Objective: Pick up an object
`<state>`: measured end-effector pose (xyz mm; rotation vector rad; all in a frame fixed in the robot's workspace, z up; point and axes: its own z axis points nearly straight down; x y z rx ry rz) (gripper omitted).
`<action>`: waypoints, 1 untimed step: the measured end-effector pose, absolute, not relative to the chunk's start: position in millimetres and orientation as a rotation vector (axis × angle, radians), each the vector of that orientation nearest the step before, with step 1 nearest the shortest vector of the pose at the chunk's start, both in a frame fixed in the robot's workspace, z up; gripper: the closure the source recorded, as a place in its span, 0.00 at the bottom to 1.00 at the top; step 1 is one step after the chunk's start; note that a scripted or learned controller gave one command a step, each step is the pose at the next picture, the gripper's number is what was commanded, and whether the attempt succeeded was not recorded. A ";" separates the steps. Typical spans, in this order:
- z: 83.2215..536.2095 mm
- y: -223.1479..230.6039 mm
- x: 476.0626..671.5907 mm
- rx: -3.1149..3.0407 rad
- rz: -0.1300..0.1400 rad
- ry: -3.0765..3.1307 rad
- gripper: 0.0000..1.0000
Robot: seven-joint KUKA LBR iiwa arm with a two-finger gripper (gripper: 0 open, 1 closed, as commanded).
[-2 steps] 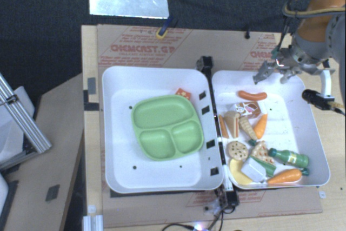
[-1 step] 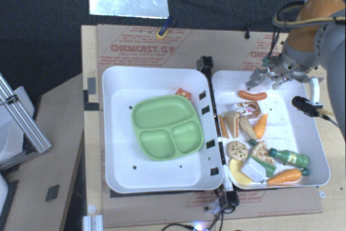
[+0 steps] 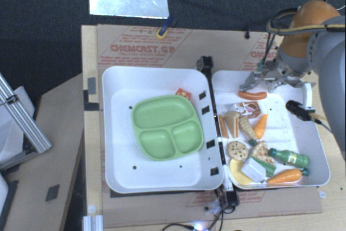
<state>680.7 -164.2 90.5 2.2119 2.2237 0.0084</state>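
While gripper nears rim | sausage just beside

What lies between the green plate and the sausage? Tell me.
In the camera view, between the green plate and the sausage lie a small orange block and the two bins' adjoining rims.

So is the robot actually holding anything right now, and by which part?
Nothing shows between its fingers. The gripper hangs above the hot dog in the right bin, not gripping it.
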 end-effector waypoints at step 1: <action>102.2 -166.6 681.0 2.204 0.004 2.221 1.00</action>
